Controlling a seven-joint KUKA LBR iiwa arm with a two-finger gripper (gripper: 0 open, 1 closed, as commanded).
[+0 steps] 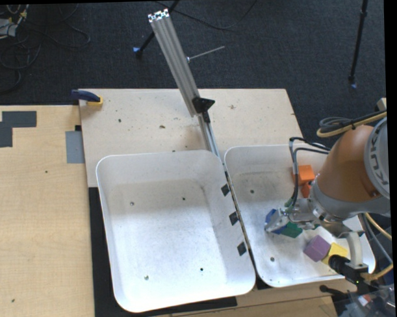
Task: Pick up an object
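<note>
Two shallow white plastic bins sit side by side on the pale wooden bench (151,117): the left bin (121,183) and the right bin (257,162), which serves as the landmark here. The grey arm with its orange band (351,165) reaches in over the right bin's far right side, and the gripper (279,223) hangs low over the middle of that bin's floor. Whether its fingers are parted or closed cannot be told, since the metal parts blur together at the tip.

Inside the right bin, a small green block (292,231) lies directly at the gripper's tip, touching or just under it, with a small blue piece (272,217) just beside it on the side nearer the left bin. An orange block (306,175) lies nearer the bin's back wall, partly behind the arm. A purple cube (317,248) lies toward the bin's front right corner, and a yellow block (338,252) lies just beside it, closer to the rim.

A slanted grey aluminium rail (179,61) rises from the back edge of the right bin where the two bins meet. A small blue-and-yellow clamp (87,97) sits on the bench, well apart from the right bin, beyond the left bin's far corner.
</note>
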